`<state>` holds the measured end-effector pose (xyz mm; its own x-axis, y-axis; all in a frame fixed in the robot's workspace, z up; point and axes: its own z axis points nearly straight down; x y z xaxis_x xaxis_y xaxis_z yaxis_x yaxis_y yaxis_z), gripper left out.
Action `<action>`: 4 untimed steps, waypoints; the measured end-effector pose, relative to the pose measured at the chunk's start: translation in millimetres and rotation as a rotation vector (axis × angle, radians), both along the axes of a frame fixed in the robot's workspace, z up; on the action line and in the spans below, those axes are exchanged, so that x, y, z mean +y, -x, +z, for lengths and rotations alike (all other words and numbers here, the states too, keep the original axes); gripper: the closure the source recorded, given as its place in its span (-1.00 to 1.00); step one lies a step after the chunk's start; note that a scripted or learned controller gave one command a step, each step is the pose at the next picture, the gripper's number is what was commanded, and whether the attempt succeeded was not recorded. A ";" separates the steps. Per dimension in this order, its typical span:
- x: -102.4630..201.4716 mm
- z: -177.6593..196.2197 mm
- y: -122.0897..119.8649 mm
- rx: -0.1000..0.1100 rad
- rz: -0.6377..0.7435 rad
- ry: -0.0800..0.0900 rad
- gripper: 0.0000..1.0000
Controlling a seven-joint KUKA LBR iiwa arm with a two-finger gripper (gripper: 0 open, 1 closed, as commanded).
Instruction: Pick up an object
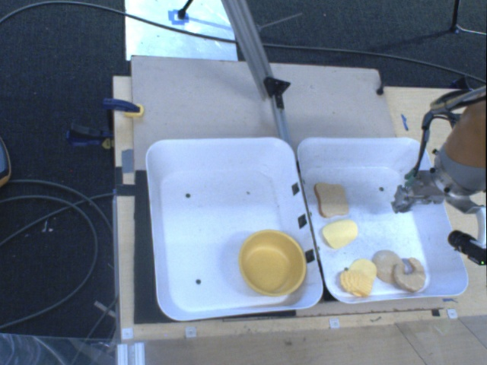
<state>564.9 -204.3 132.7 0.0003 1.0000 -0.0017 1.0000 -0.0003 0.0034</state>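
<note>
Gripper: the gripper [403, 200] hangs over the right side of the right bin [380, 152], above bare floor; whether its fingers are wide or narrow I cannot tell, and nothing shows between them.
Arm: grey with an orange band, reaching in from the right.
Candidates, right bin: a tan bread slice [332, 199] near the bin's left wall; a pale yellow wedge [339, 233] just nearer than it; a ridged yellow piece [358, 277] at the near edge; a tan flat round [386, 264] touching a tan ring piece [411, 276] at the near right.
Candidate, left bin: a yellow bowl [272, 261] sits upright in the near right corner of the left bin [213, 166].
Closest to the gripper: the bread slice and the wedge, both to its left, apart from each other and from the walls.
Handling, judged: these look like small toy foods, light, stiff and smooth, so likely to slip or skate on the bin floor if pinched off centre.
Where to hold: the wedge across its narrower width; the bread slice across its shorter sides.
Bowl: probably light and rigid; pinch the rim, one finger inside and one outside.
Awkward picks: the round and the ring lie against each other, so fingers may catch both.
</note>
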 end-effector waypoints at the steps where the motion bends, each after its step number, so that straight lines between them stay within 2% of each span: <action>1: -8.8 47.5 -1.7 -0.003 -0.001 0.001 1.00; 2: -10.8 94.9 4.2 -0.003 0.001 0.001 1.00; 3: -11.1 110.1 3.1 -0.001 0.004 0.000 1.00; 4: 40.3 100.4 -8.4 0.001 0.010 -0.002 1.00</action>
